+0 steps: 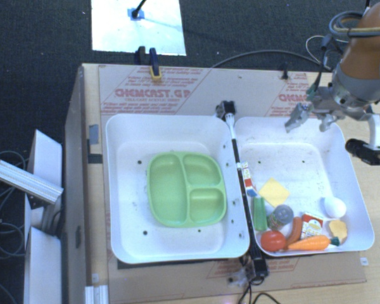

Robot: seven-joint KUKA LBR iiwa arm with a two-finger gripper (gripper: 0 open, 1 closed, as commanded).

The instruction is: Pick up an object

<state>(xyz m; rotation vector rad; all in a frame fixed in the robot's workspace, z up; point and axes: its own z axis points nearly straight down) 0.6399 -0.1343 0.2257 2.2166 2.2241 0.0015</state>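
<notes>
Objects for picking lie bunched in the near corner of the right bin [342, 163]: a white egg [334, 206], an orange carrot [310, 243] lying along the bin's near wall, a red tomato [273, 240], a yellow flat square [274, 192], a green stick-shaped piece [259, 213], a greyish round item [280, 215], a reddish sausage-like piece [296, 228] and a small red-and-white packet [312, 223]. They sit close together, several touching. The far half of that bin's floor is bare white. The gripper [310, 116] hangs over the right bin's far rim, well apart from the pile, its two fingers spread wide with nothing between them. In the left bin [126, 144] a pale green divided plate [186, 189] rests flat, with three compartments.
</notes>
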